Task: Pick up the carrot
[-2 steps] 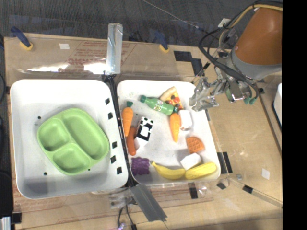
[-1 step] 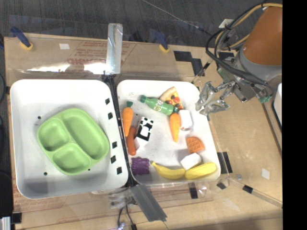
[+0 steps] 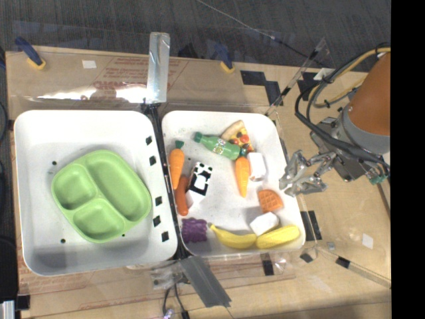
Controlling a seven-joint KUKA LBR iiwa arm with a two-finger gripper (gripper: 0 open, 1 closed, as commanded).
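Two orange carrots lie in the right bin (image 3: 285, 145). One carrot (image 3: 176, 165) lies along the bin's left wall, and the other carrot (image 3: 242, 174) lies near the middle, point toward the front. My gripper (image 3: 302, 176) hangs just outside the bin's right wall, to the right of the middle carrot and apart from it. It is open with nothing between its fingers.
The right bin also holds a green bottle (image 3: 218, 145), a pizza slice (image 3: 236, 133), a black-and-white card (image 3: 201, 178), an orange-red stick (image 3: 182, 199), purple grapes (image 3: 194, 229), a banana (image 3: 255, 237), white blocks (image 3: 263, 222) and an orange wedge (image 3: 270, 199). A green divided plate (image 3: 101, 195) lies in the left bin (image 3: 33, 138).
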